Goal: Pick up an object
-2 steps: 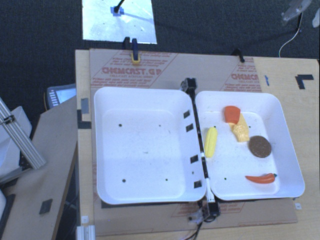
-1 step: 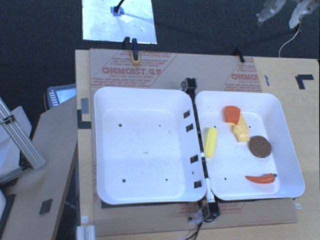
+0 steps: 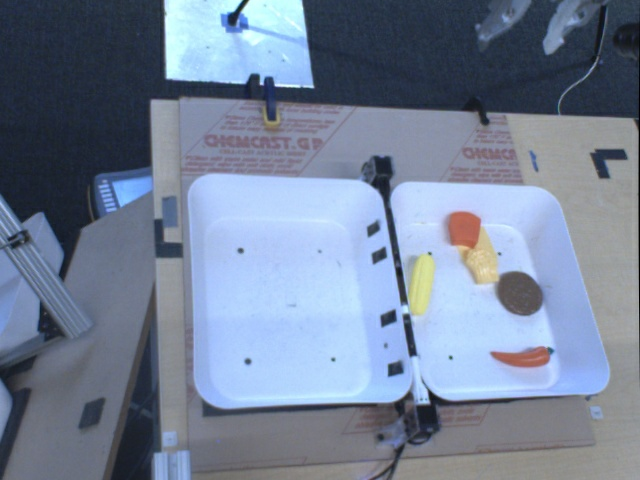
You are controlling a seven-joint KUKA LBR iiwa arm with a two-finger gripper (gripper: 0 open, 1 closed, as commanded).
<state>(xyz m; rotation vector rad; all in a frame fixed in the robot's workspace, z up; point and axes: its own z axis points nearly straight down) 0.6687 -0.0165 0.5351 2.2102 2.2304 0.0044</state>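
The gripper hung at the upper right beyond the counter, its pale fingers spread with nothing between them. The right white plastic bin held a yellow corn cob, orange wedge, yellow chunk, brown disc and red chilli pepper.

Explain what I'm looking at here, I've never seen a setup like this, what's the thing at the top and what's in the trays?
One camera looks down at a slant on a bench with two shallow white bins. At the top right hangs the robot's gripper, two pale fingers spread apart, holding nothing, high above the bench. The right bin holds toy food: a yellow corn cob, an orange block touching a pale yellow piece, a brown round cookie and a red chili pepper. The left bin sits beside it.
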